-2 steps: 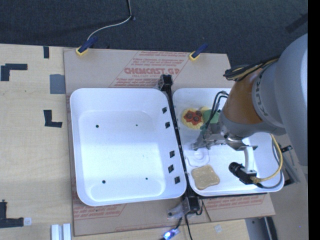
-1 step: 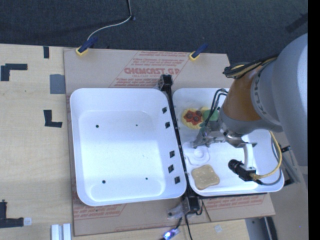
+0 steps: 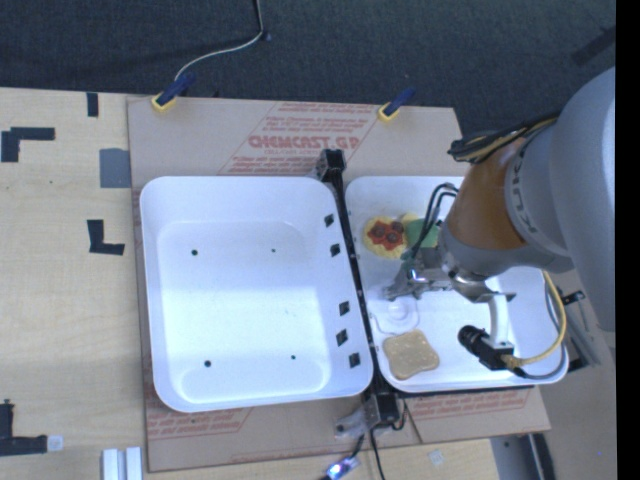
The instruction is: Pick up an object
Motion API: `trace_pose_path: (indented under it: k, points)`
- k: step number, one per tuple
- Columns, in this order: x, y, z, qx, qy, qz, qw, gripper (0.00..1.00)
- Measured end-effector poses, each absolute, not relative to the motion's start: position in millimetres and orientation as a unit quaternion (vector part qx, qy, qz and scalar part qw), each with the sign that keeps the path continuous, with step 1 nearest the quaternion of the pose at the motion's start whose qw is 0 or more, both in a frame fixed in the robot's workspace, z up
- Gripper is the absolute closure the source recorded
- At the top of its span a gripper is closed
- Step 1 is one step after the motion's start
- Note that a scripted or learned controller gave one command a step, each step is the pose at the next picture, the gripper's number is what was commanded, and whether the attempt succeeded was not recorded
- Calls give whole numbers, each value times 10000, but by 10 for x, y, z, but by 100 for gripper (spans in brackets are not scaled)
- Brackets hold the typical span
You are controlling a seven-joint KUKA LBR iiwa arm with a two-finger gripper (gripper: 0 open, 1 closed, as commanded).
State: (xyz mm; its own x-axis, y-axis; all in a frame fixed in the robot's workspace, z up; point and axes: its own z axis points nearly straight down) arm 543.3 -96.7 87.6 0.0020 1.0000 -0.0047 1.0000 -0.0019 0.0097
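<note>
Nothing lifted yet: your gripper (image 3: pixel 408 286) hangs low in the right bin (image 3: pixel 540 373); can't tell its finger state; toast (image 3: pixel 411 354) untouched.

White bins (image 3: pixel 165 203), grey arm (image 3: pixel 590 188) with orange band (image 3: pixel 480 203), tan toast-like piece (image 3: pixel 411 354), yellow item with red spots (image 3: pixel 386 234), green bit (image 3: pixel 428 233), brown board with red lettering (image 3: pixel 300 140).
</note>
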Motion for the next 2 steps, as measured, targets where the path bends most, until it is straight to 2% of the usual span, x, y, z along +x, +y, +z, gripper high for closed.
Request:
trace_pose_path:
  k: [2]
  points:
    - [5492,-964,867,7075,7067,4,18,100]
